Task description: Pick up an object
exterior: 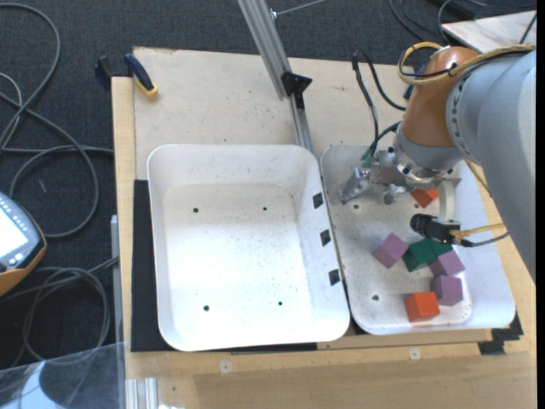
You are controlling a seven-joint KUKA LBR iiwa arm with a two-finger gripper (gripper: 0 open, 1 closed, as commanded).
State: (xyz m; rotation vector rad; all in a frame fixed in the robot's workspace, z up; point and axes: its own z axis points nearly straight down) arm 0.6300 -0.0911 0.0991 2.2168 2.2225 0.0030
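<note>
My gripper hangs low over the far part of the right bin, with the grey arm and its orange band reaching in from the right. A small orange block lies just to the right of the gripper, partly hidden by the wrist. Nearer the front lie a purple block, a dark green block, two more purple blocks and an orange cube. I see nothing held in the gripper.
The left bin sits beside the right one, their walls meeting in the middle. A slanted metal bar crosses the bench behind the bins. A blue and yellow tool lies at the bench's far left.
</note>
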